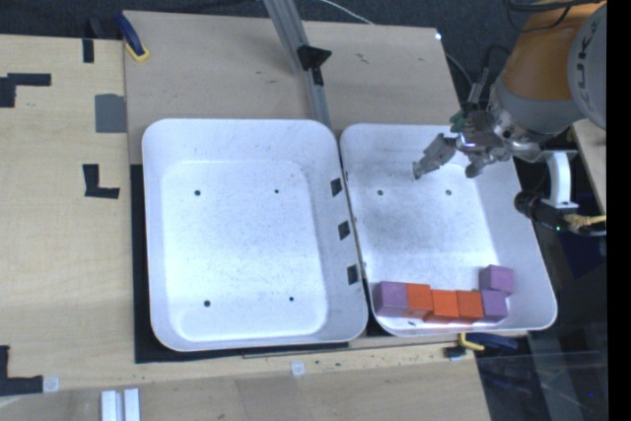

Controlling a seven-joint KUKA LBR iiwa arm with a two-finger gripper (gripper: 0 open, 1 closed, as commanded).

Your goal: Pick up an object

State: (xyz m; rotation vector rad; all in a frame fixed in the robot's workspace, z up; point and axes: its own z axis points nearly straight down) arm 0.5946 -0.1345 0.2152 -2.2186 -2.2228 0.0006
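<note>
A row of small blocks lies along the front edge of the right bin [394, 227]: a purple block [392, 296] at the left, orange blocks [446, 303] in the middle, and purple blocks [496, 289] stacked at the right corner. My gripper [452, 162] hovers over the bin's far part, well away from the blocks. Its two fingers are spread apart, open, with nothing between them.
The left bin [237, 232] sits beside the right one, with black clips on the shared rim. A slanted metal bar [281, 5] rises behind the bins. The arm's orange band [552, 44] is at the upper right.
</note>
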